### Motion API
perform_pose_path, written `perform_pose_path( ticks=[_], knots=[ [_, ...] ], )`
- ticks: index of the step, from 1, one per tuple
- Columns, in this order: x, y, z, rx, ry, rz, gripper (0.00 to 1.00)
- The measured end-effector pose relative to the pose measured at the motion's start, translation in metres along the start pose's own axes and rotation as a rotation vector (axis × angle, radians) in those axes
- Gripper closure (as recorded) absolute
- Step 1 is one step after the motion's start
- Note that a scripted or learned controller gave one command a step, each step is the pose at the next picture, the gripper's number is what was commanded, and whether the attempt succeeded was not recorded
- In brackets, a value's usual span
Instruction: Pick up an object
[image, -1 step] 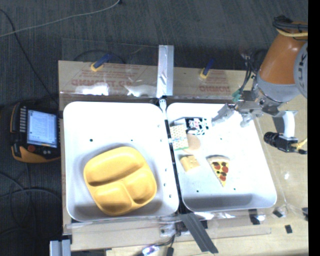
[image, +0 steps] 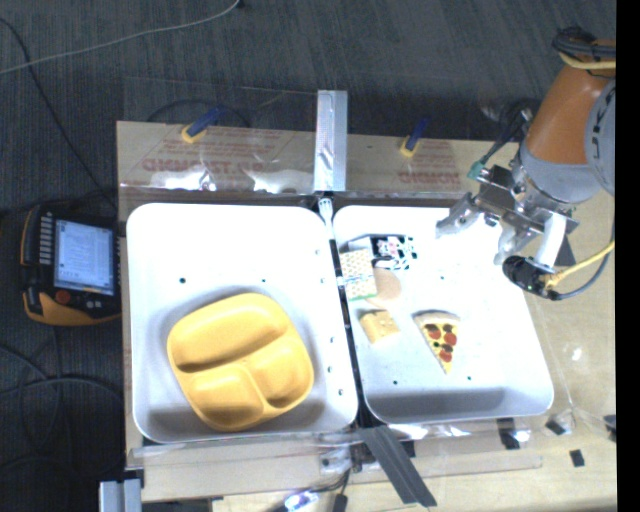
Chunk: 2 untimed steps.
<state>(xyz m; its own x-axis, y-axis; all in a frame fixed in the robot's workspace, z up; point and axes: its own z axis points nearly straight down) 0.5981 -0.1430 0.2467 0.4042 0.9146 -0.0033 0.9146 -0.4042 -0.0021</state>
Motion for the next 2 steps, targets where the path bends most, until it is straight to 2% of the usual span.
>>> perform_pose_path(
  ticks=[1, 2],
  knots=[
    [-0.0137, -0.0016, -0.034, -0.002, -0.001, -0.122, 0.0],
    [-0.013, -0.0015, -0.0425, 0.0, -0.004, -0.123, 1.0]
  ],
)
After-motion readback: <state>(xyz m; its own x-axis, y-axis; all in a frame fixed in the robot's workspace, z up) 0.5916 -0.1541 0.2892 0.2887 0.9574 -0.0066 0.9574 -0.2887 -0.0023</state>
